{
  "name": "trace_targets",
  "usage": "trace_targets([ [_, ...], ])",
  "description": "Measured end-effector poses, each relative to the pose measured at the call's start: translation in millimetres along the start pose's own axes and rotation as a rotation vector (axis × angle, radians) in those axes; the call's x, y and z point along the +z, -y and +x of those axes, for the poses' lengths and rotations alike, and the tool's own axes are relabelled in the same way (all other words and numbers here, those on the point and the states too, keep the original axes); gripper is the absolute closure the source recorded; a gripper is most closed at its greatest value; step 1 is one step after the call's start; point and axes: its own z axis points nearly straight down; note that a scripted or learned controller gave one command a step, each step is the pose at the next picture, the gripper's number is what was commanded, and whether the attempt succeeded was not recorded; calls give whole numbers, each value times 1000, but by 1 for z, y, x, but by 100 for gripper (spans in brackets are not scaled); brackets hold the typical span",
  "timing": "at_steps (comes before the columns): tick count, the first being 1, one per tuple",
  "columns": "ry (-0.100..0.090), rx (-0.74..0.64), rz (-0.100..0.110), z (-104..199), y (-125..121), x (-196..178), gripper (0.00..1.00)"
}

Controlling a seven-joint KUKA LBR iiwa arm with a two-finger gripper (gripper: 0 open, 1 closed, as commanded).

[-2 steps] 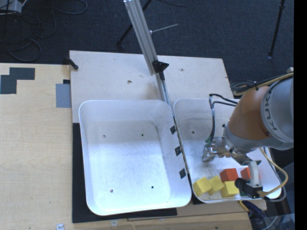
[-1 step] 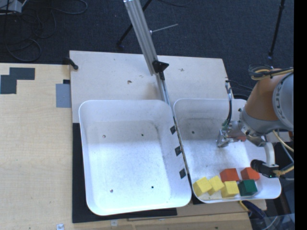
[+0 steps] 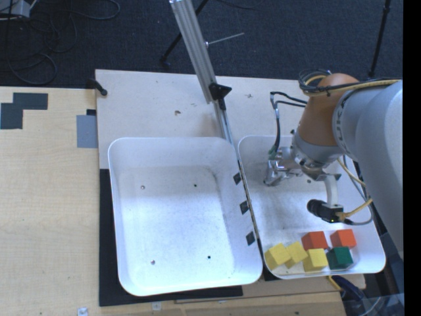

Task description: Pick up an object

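bench [image 3: 158,104] carries two shallow white bins side by side. the left bin [image 3: 131,170] is the larger in view; the right bin [image 3: 375,259] holds all the candidate objects. a slanted aluminium profile [image 3: 197,51] stands behind the bins, rising from the divider between them.

the arm [image 3: 368,130] reaches in from the right, its orange band [image 3: 322,120] above the wrist. the gripper [image 3: 275,173] hangs over the far part of the right bin, well apart from the blocks. you cannot tell from this view whether the tool is released or clenched; nothing is seen held in it.

the blocks sit clustered at the near end of the right bin: two yellow blocks [image 3: 279,254] and [image 3: 316,259], with a smaller yellow piece between them, two orange-red blocks [image 3: 314,239] and [image 3: 344,237], and a green block [image 3: 340,258].

handling, as a judgement: expect small, rigid, light cubes, probably wood, with flat faces that give good friction and no fragility. take hold across two opposite flat faces. the cluster is tight, with several blocks touching or just beside one another, so finger clearance is poor in the middle. you should prefer the leftmost yellow block, whose outer side faces bare bin floor.
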Motion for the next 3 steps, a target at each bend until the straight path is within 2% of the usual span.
trace_targets([
  [1, 3, 3, 3, -4, 2, 0, 0],
  [2, 4, 8, 1, 5, 56, -2, 0],
  [3, 2, 13, 4, 3, 55, -12, 100],
])
